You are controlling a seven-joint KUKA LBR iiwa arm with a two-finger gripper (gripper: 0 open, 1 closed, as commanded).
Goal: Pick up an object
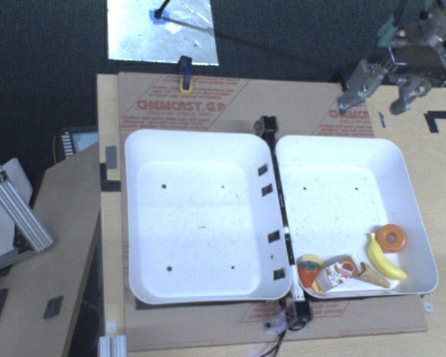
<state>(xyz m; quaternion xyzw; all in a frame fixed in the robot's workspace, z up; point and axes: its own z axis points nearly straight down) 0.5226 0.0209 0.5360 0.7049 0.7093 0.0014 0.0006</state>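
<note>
Left bin point(137, 222) sat beside the right bin point(412, 199), the two touching along a black middle seam with clips.

In the right bin, all items were crowded into the near corner. From the left: a round red-orange fruit point(310, 269) against the seam-side wall, a small red-and-white packet point(337, 272) just beside it, a brown wedge-shaped piece point(374, 277) touching the packet's right end. A banana point(383, 259) lay aslant over the wedge's far side, and an orange ring point(391, 237) rested at the banana's upper end, near the right wall.

Gripper point(377, 95) hung above the bench beyond the right bin's far right corner, well apart from the items. Its two grey fingers point(358, 85) stood apart with nothing between them.
</note>
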